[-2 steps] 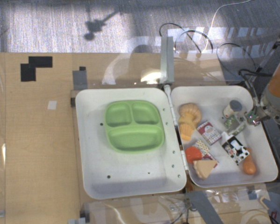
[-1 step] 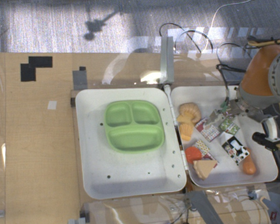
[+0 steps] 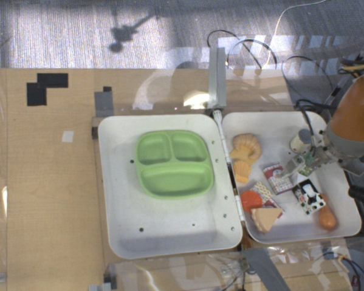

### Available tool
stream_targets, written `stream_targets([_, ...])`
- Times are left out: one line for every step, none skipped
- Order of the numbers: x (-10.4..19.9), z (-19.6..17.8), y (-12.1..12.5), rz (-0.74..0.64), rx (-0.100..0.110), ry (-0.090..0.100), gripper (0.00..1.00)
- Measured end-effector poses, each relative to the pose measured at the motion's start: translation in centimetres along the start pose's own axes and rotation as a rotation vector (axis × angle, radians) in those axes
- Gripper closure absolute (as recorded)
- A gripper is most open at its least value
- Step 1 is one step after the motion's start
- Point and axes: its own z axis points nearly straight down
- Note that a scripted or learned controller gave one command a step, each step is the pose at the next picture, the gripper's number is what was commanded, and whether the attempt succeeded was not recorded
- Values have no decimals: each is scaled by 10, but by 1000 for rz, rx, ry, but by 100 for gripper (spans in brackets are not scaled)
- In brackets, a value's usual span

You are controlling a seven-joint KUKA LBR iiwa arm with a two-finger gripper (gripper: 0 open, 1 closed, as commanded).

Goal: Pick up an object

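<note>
Wooden bench (image 3: 45,197) carries two shallow white bins side by side. Left bin (image 3: 122,224) holds a green three-compartment plate (image 3: 174,163), flat, roughly centred. Right bin (image 3: 350,221) holds the loose objects: a tan ridged pastry-like piece (image 3: 245,146) near the upper left, a yellow piece (image 3: 241,170) just below it, a red piece (image 3: 252,199) touching a pale wedge (image 3: 266,218) at the lower left, a red-and-white packet (image 3: 278,178) mid-bin, a black-and-white block (image 3: 309,197) right of it, an orange ball (image 3: 328,220) at the lower right. Arm (image 3: 354,120) enters from the right, orange band visible. Gripper (image 3: 306,161) sits low over the right bin, just above the packet and block; finger state cannot be told, nothing visibly held.
</note>
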Motion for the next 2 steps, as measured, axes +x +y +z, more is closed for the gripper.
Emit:
stream_targets([-31,3,57,-101,5,2,0])
stream_targets([31,3,61,219,7,3,0])
